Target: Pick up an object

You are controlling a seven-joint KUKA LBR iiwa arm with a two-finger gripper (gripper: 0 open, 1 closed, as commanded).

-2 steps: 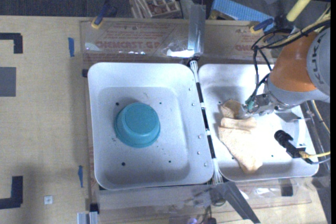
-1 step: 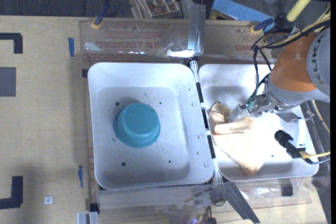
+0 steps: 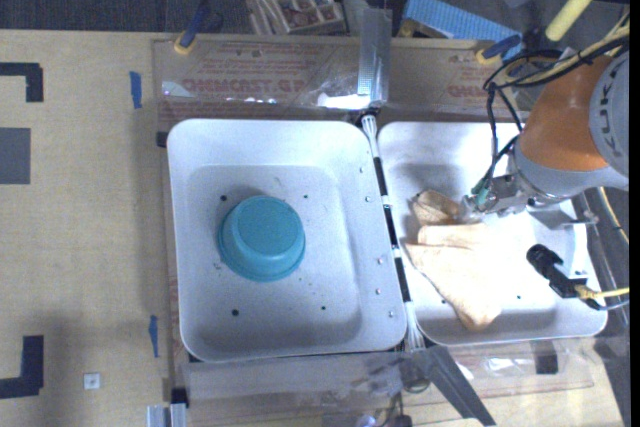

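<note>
- The gripper point(image 3: 487, 198) hung low in the right bin point(image 3: 440, 140), at the upper end of a crumpled tan cloth point(image 3: 462, 260); whether it was clenched or released could not be told, as the wrist hid that part.
- The tan cloth lay along the right bin's left wall, running from mid-wall down toward the near edge, with a bunched fold at its top end just beside the gripper.
- By its look the cloth would handle as light, limp and soft: it would drape and sag, not slip. A raised fold, such as the bunched top end, seemed the best place to pinch.
- The left bin point(image 3: 200, 150) held a teal bowl point(image 3: 262, 236), upside down near the middle, well apart from the gripper.
- The bowl looked stiff, smooth and rounded, probably harder to pinch.
</note>
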